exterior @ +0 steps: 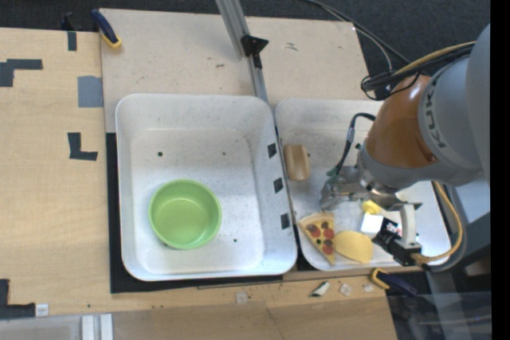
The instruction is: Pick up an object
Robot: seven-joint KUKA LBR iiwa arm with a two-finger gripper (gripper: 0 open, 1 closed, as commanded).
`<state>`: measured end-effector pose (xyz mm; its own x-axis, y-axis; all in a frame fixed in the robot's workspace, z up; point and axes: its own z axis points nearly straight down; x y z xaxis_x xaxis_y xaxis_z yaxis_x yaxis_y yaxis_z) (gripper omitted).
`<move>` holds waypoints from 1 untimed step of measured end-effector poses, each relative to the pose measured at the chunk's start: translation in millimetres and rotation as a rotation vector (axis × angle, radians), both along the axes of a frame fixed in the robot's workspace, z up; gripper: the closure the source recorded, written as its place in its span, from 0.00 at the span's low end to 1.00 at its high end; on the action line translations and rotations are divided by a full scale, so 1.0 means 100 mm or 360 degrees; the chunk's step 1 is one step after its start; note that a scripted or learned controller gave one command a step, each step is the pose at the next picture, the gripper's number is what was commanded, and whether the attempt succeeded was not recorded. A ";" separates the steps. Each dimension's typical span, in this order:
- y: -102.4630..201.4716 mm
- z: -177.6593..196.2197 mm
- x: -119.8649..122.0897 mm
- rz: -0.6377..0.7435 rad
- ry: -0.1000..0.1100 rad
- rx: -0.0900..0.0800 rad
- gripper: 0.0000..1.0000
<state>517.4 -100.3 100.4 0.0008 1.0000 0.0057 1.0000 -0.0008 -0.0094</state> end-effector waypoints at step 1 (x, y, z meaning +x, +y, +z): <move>0.00 0.62 -0.05 0.0002 -0.0014 -0.0006 1.00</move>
